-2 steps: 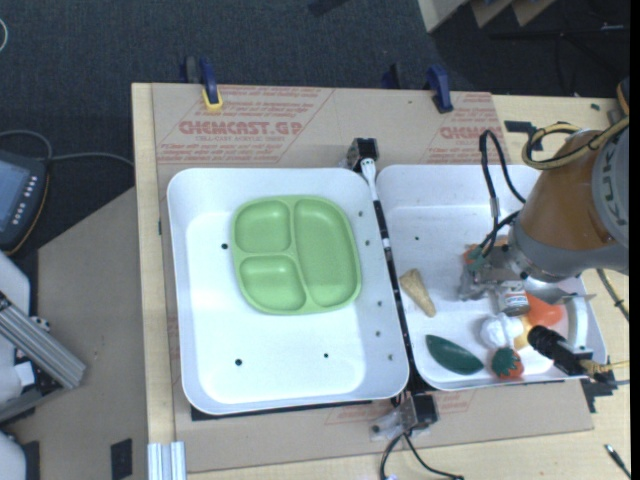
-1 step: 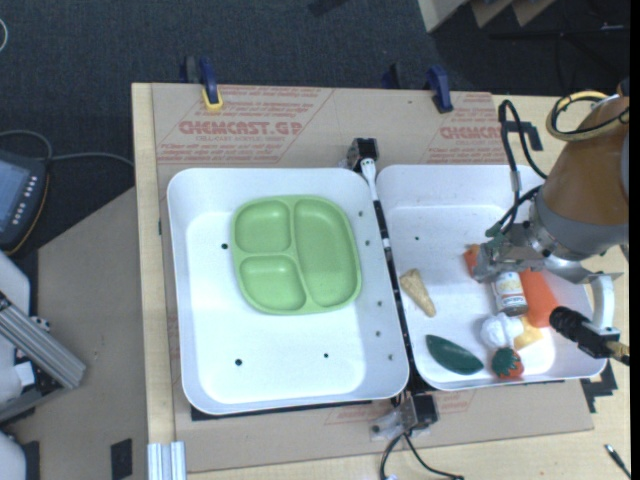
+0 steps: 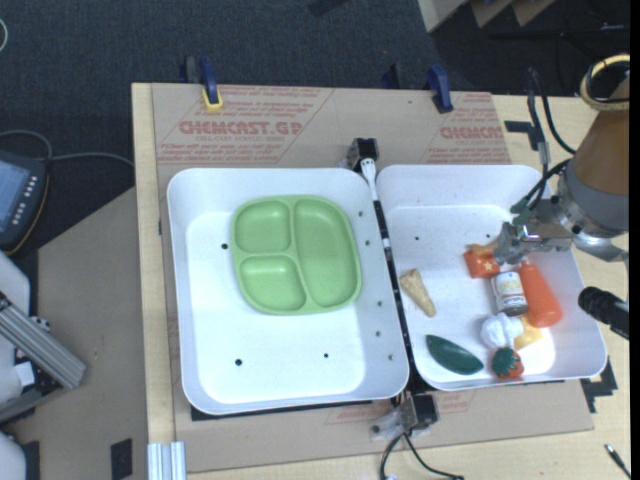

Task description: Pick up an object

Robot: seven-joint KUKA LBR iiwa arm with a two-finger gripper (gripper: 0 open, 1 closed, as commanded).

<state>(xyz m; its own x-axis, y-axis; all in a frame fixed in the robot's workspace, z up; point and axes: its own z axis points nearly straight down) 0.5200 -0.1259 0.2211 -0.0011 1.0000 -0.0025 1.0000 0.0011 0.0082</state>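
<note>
The gripper [image 3: 512,240] sits low in the right bin [image 3: 440,193], directly over a small orange object [image 3: 479,262] near the bin's centre-right; whether it is clenched or released cannot be told. Just below lie a small labelled bottle [image 3: 510,290] and an orange carrot-like piece [image 3: 543,296]. Farther down rest a white item [image 3: 497,330], a strawberry [image 3: 507,363] and a dark green leaf-shaped piece [image 3: 453,354]. A beige cone [image 3: 419,292] lies near the bin's left wall. The left bin [image 3: 200,268] holds a green divided plate [image 3: 297,254].

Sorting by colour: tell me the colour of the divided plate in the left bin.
Light green. The three-compartment plastic plate shows clearly in the overhead camera view.
</note>
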